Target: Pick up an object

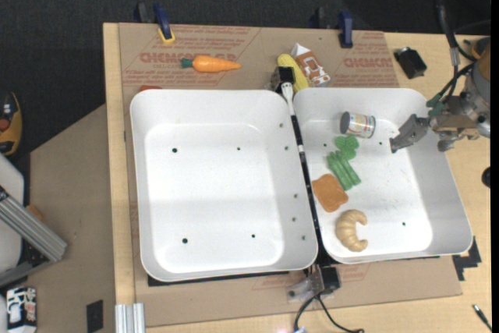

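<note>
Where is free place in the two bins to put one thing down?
The left bin has bare floor from wall to wall. In the right bin, the strip right of the croissant is bare. It is crowded around the can, green vegetable and bread slice.

The arm [475,101] is cut off by the right edge of the view, so little more than its wrist shows, and the gripper [407,134] over the right bin's [444,191] right rim is too small and dark to read how its fingers stand. By the far edge of the bench [257,51], between the bins' far corners, the yellow item [290,66] and the small carton [312,68] overlap, and the carton's print is too small to read. The bench's near right corner is hidden under the right bin.
</note>
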Action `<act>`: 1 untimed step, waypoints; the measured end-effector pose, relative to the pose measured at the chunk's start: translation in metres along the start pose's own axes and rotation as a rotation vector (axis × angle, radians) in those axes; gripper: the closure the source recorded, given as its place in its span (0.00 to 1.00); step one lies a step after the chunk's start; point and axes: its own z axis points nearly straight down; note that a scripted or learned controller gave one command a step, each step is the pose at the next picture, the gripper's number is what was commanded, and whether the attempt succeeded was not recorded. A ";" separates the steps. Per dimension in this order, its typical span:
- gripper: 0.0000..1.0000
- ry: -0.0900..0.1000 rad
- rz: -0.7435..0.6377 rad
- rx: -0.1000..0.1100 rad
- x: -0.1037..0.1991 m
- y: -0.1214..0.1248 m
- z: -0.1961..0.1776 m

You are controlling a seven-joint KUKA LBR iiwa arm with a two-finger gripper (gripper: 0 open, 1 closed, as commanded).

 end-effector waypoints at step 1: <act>0.00 0.005 -0.004 0.012 0.048 0.019 0.120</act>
